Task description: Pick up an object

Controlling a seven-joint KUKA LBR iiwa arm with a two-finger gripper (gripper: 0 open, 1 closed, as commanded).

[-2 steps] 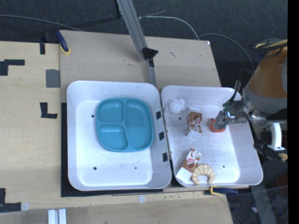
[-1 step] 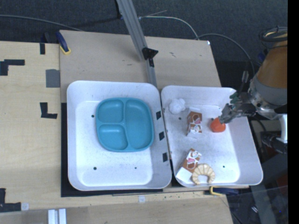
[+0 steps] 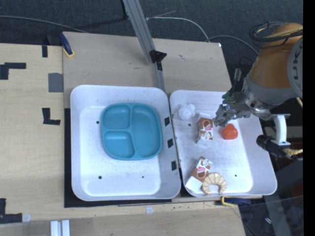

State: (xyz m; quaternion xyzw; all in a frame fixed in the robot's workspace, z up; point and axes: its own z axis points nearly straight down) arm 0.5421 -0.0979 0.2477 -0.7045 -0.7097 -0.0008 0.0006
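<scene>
Even, soft light from overhead, bright enough, and the two shallow white plastic bins [image 3: 78,132] read a touch washed out. Shadows are faint, just a thin dark rim under the teal three-compartment plastic plate [image 3: 132,131]. Slightly soft and grainy throughout; small items in the right-hand bin lack crisp detail.

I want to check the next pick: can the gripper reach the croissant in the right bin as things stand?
Probably yes. The croissant lies uncovered at the right bin's near edge, beside a small carton; the gripper hovers farther back.
</scene>
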